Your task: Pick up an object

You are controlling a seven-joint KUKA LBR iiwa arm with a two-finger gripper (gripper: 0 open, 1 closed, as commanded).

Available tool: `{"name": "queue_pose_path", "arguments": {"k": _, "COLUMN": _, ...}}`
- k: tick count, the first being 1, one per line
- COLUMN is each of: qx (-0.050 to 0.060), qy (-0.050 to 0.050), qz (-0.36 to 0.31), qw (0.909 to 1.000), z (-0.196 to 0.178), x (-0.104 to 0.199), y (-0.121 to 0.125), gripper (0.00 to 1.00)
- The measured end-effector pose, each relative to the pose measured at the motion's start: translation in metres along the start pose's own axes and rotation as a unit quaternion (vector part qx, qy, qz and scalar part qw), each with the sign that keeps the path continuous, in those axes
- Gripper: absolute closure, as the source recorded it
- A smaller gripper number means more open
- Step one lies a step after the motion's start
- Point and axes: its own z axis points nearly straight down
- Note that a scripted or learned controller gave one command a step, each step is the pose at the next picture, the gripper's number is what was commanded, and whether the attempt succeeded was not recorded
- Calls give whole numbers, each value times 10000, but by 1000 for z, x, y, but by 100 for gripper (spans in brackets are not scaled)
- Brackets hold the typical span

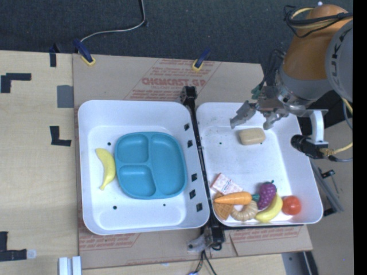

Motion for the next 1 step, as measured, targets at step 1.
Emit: {"name": "queue_pose_path", "arguments": {"k": 1, "qx": 12, "qy": -7, "qz": 8, "qw": 10000, "z": 54, "x": -49, "y": 23, "gripper": 0}}
